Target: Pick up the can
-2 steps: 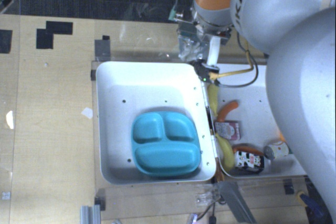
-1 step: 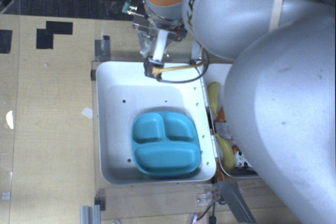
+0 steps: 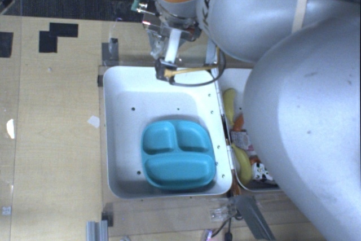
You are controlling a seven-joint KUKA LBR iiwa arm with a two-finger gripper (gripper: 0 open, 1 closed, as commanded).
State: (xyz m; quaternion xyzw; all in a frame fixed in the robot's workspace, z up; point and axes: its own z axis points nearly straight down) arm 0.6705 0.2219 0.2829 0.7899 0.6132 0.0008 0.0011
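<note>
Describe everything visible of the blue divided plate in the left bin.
The blue sectioned plastic plate is a rounded rectangle with three compartments: two smaller ones along its far side, one long one along its near side. It looks smooth and slightly glossy, with raised dividers and a raised rim. It lies flat, right way up, on the floor of the left shallow white bin, in the near half, closer to the right wall. Nothing lies in its compartments, and the gripper is apart from it.
</note>
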